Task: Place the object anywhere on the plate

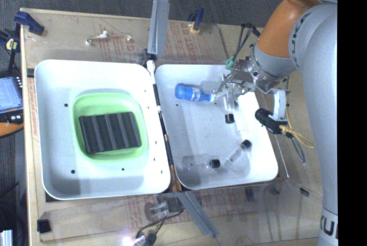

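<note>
Gripper (230,96) over right bin, upper middle; blue-capped bottle (194,93) just left of it, long axis left-right — grip state unclear; green plate (109,104) far left.

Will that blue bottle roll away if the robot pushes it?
Probably. The blue bottle lies on its side in the right bin, and its rounded body looks apt to roll. It seems like light plastic, so the gripper beside it could easily nudge it.

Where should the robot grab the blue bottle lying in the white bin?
Probably around its middle, coming straight down from above. The blue bottle lies on its side in the right bin, its length running left to right, so fingers closing across its narrow width should fit best. The end effector sits just beyond the bottle's right end.
</note>
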You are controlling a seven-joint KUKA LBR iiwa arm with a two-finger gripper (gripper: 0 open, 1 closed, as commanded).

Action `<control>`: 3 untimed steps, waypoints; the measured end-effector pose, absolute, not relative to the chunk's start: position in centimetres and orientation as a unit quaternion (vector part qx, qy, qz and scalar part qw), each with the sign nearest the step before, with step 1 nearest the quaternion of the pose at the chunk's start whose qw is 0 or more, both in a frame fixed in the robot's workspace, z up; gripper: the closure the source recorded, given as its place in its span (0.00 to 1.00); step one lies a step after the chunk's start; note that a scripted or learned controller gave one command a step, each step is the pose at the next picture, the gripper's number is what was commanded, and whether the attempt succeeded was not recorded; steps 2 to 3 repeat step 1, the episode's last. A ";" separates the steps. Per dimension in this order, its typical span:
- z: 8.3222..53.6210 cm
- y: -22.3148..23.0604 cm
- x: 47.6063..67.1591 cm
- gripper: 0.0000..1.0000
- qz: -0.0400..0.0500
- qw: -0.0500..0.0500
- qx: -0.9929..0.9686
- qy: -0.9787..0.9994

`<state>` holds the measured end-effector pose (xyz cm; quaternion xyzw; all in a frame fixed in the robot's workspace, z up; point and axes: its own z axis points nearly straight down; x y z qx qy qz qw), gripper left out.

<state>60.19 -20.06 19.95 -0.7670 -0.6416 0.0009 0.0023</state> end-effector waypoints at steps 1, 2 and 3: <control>20.0 -20.1 60.2 0.00 0.001 0.002 -0.767 -0.641; 20.0 -20.1 60.2 0.00 0.001 0.002 -0.767 -0.641; 20.0 -20.1 60.2 0.00 0.001 0.002 -0.767 -0.641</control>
